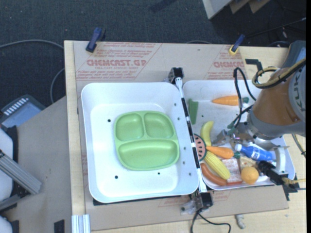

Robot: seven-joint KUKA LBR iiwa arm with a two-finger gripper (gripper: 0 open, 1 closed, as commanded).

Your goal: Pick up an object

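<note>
The right bin [201, 89] holds toy food. An orange carrot [226, 100] lies at its far side and a green piece [193, 111] sits by the left wall. Nearer are a yellow banana [207, 131], a second carrot [219, 152], a corn cob [217, 165], a red sausage [213, 174], an orange fruit [250, 174] and a blue bottle [256, 153]. My gripper [229, 136] is low in this bin, just right of the banana and just above the second carrot. The wrist hides what lies under it.
The left bin [97, 130] holds a green divided plate [146, 140]. A black divider clamp [176, 74] sits between the bins at the far edge. Cables loop off the arm [277, 106] over the right bin's far right corner.
</note>
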